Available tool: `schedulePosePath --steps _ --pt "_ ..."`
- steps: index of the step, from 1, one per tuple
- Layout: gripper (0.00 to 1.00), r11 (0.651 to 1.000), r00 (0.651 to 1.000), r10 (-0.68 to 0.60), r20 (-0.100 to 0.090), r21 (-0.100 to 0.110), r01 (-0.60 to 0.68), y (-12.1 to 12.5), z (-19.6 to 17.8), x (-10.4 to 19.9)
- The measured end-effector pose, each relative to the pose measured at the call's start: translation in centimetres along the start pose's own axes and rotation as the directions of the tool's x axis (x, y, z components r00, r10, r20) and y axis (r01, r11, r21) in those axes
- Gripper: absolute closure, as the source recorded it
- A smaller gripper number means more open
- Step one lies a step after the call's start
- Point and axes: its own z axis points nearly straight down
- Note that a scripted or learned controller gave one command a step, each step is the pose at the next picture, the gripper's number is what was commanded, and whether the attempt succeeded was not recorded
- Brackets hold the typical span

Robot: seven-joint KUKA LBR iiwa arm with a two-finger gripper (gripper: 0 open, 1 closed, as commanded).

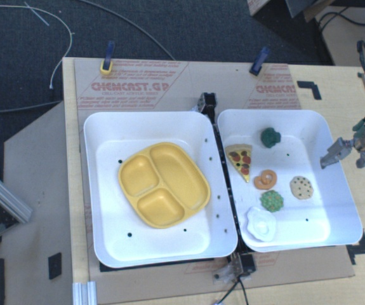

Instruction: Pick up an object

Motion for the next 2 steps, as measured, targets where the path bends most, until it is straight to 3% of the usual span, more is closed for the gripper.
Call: schedulePosePath --steps 1,2 --pt "0.0 1.0 1.0 -0.004 0.003 -0.013 0.004 0.2 -0.7 0.1" --pt "0.0 1.0 1.0 -0.004 0.002 -0.01 0.004 0.7 3.6 -0.2"
